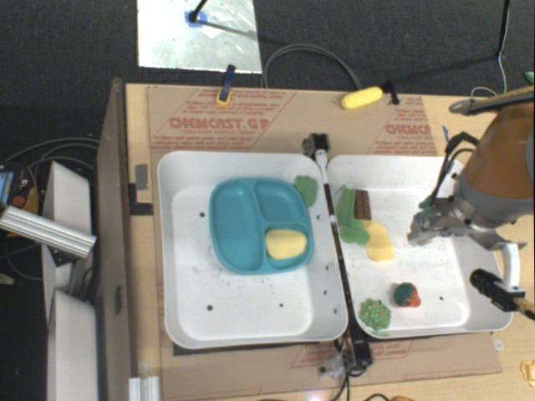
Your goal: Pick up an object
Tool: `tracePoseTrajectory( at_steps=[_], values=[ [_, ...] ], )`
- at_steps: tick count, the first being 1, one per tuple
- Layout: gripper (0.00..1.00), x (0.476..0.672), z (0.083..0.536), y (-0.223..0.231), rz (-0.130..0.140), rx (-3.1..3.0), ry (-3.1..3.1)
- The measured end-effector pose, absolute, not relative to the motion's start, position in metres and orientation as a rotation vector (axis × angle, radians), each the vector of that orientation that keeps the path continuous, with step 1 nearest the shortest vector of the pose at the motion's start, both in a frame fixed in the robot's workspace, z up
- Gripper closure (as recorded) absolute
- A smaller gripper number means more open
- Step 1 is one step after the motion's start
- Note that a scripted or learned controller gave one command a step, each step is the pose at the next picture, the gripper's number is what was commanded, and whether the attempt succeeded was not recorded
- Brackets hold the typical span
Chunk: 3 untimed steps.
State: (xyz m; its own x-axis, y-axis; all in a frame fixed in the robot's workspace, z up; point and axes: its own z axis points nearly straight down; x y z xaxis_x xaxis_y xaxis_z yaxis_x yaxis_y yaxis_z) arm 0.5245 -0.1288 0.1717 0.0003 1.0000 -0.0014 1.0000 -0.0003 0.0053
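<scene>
while the gripper [425,226] is positioned over the right bin [443,317], the approach step is judged to be in hand. whether anything is held cannot be told. a yellow block [379,243] is seen just to its left, with a green piece [353,231] and a brown bar [362,205] beside it. a green-and-red ball [406,295] and a green clump [375,313] are found nearer the front. a descent onto one object is called for next.

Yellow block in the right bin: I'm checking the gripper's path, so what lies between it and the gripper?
Nothing: in the camera view, bare white bin floor separates the yellow block from the gripper.
</scene>
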Motion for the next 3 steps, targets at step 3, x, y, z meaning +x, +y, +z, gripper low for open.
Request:
tracePoseTrajectory(
  at_steps=[3],
  values=[
    [0.0, 0.539, 0.085, -0.162, 0.003, 2.217, 2.215]
  ],
)
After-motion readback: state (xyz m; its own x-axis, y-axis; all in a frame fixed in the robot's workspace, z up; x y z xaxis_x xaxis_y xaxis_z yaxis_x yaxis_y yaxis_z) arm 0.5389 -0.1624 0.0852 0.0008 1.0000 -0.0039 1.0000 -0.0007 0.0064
